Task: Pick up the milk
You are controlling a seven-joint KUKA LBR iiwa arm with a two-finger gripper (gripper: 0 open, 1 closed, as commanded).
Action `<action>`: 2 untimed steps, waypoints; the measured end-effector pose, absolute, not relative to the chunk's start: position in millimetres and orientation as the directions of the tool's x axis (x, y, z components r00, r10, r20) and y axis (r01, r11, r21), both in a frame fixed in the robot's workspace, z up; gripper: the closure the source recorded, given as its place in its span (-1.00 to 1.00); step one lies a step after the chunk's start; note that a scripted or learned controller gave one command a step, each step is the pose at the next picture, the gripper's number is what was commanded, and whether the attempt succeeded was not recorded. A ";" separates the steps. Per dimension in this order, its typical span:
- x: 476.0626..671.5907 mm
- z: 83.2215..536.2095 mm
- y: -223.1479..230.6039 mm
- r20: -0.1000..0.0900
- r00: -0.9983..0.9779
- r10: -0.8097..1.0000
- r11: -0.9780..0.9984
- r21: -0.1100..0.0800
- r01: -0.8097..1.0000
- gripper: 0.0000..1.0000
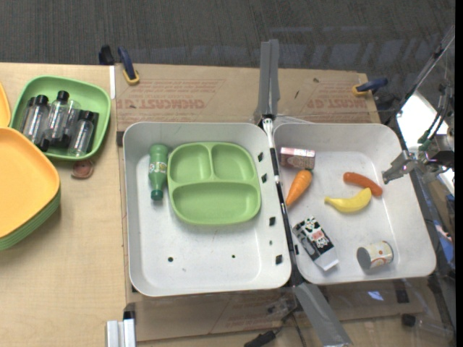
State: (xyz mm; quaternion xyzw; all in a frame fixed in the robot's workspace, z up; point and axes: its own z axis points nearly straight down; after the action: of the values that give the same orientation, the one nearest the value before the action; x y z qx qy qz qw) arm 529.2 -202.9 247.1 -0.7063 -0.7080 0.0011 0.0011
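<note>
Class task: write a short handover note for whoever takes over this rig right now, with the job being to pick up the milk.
Gripper: at the right bin's right rim, holding nothing visible; finger state unclear.
Milk carton: lying flat, lower left of the right bin, apart from the banana and carrot.
Done: nothing; milk untouched.
Left: move over the milk, descend, grasp, lift.

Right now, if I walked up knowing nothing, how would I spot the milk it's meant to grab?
Look at the right-hand white bin. Along its near-left edge, below the carrot, lies the milk, a small carton. It alone is boxy, white with black cow patches; the banana and cup nearby are rounded.
</note>
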 end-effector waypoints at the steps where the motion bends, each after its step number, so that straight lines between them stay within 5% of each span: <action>1: 548.3 171.1 -131.3 0.000 -0.073 0.997 0.073 -0.003 0.997 -1.00; 2: 570.3 138.8 -109.6 0.000 -0.112 0.994 0.112 -0.004 0.994 -1.00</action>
State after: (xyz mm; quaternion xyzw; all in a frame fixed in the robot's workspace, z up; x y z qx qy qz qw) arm 570.3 -109.6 138.8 -0.6662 -0.7458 0.0013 0.0012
